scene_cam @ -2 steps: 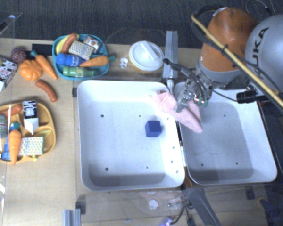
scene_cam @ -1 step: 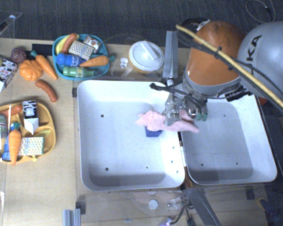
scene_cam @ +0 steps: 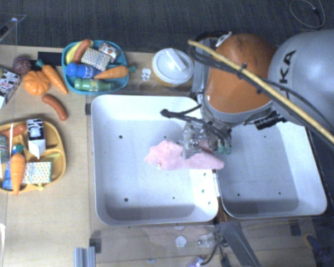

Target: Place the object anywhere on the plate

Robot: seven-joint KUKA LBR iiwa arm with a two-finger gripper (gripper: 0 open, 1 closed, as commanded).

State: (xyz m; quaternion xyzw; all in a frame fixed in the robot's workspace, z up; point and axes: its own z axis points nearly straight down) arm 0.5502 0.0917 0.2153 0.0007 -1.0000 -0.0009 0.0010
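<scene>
Two white bins: left bin [scene_cam: 108,166], right bin [scene_cam: 289,193]. One pink plate [scene_cam: 170,156] lies flat near the right wall of the left bin, long axis running left to right. One gripper [scene_cam: 203,143] sits directly over the plate's right end; finger state cannot be determined. The task object cannot be identified

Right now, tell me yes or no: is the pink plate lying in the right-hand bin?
No. The pink plate lies in the left bin, near its right wall, with the gripper over its edge.
</scene>
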